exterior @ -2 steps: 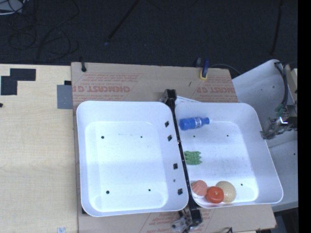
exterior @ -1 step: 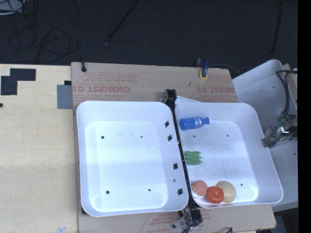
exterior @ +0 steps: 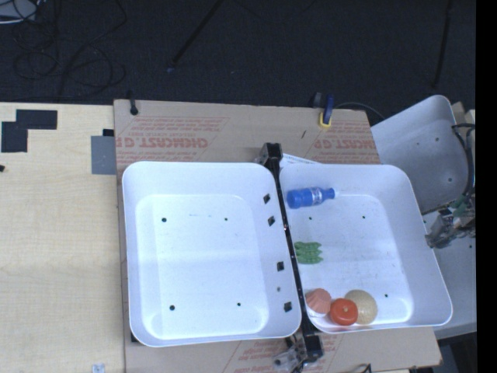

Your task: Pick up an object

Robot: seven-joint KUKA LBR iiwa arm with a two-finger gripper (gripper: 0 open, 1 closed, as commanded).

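Note:
The right white bin [exterior: 423,278] holds all the loose objects. A blue bottle [exterior: 309,197] lies on its side near the bin's back left corner, cap pointing right. A small green bumpy piece [exterior: 307,252] rests by the left wall, midway down. In the front left corner a pink round piece [exterior: 318,300], a red round piece [exterior: 343,311] and a tan round piece [exterior: 363,305] sit pressed together.
The left white bin [exterior: 202,255] adjoins the right one along a black clipped seam [exterior: 281,231]. A pale grey rounded arm part [exterior: 423,142] stands past the right bin's back right corner, with cables [exterior: 450,228] below it. Cardboard lies under both bins.

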